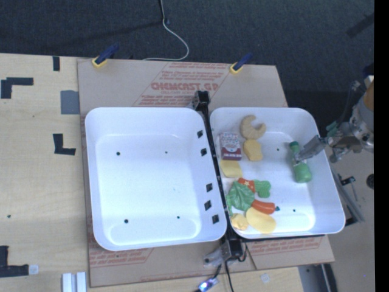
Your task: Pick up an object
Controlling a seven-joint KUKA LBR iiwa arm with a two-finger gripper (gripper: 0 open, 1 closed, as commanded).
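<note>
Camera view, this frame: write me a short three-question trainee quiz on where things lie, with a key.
1. True or false: the toy pieces lie in the left bin.
2. Which thing lies nearest the gripper? A) the small red carton B) the green bottle C) the brown bitten biscuit
3. Fill in: the orange carrot piece lies toward the ____ edge of the right bin, beside a yellow piece.

Key: 1 false, they lie in the right bin. 2 B, the bottle lies just under the gripper near the bin's right wall. 3 near (bottom of the picture).
</note>
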